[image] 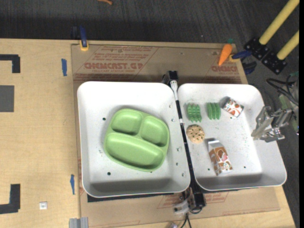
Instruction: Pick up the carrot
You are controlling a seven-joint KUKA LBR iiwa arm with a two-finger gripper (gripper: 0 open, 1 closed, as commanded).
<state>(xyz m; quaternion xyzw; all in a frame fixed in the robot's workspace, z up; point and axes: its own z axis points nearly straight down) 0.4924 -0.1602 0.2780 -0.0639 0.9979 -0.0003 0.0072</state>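
plate [137, 139] in left bin [90, 175] | carrot [225, 54] behind right bin [273, 172]

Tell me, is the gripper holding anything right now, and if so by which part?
Nothing is held. The gripper sits at the right bin's right edge with nothing between its fingers; the carrot lies outside the bins, on the board beyond.

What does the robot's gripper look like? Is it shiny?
Yes, a bit. The gripper at the right bin's right edge is silvery-grey metal, made of small blocky parts with thin fingers. Dark cables trail off behind it to the right. It carries no markings that can be made out.
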